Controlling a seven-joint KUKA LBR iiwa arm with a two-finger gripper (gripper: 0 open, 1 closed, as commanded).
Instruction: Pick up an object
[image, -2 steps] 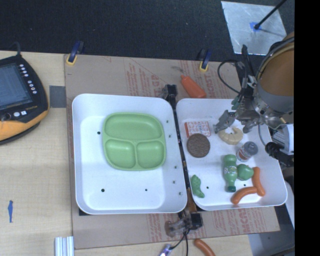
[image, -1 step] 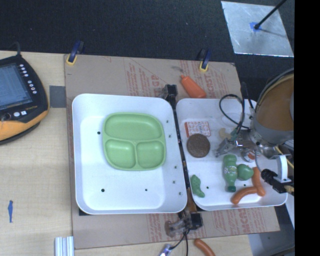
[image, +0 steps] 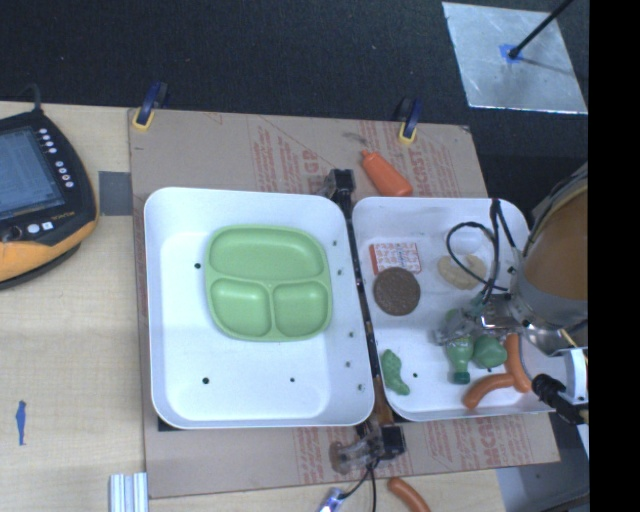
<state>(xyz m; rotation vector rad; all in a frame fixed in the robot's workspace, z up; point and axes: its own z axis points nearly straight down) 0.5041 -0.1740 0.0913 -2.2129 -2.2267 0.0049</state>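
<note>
The right bin (image: 430, 212) holds a red-and-white packet (image: 394, 256), a brown round disc (image: 397, 292), a pale beige piece (image: 461, 270), a small green piece (image: 392, 370), a green bottle-like toy (image: 461, 358) beside a green lump (image: 490, 351), and curved orange pieces (image: 487, 389). The arm's wrist (image: 555, 265) reaches in from the right. Its gripper (image: 458, 327) is low in the bin, right above the green bottle-like toy and the lump. A black cable (image: 470, 235) loops behind it.
The left bin (image: 170, 370) holds a green divided plate (image: 268, 281). An orange carrot toy (image: 385, 174) lies on the cardboard behind the bins, another orange piece (image: 410, 492) in front. A teach pendant (image: 35, 195) sits at far left.
</note>
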